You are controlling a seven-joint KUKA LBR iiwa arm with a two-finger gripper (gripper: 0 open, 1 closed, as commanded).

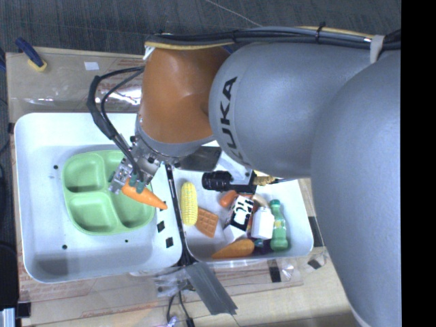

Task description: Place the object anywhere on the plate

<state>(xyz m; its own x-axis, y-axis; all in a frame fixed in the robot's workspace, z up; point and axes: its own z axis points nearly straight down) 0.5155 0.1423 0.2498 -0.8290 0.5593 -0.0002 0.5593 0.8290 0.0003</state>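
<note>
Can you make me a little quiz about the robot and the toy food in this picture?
1. True or false: the green plate lies in the left bin.
2. Which toy is at the pincer over the plate? A) corn B) carrot C) bottle
3. Fill in the blank: the corn lies in the ____ bin.

Key:
1. True. The plate sits inside the left bin.
2. B. The orange carrot is at the pincer's tip, above the plate's right side.
3. Right. The corn lies by the left wall of the right bin, next to other toy food and a green-capped bottle.
</note>
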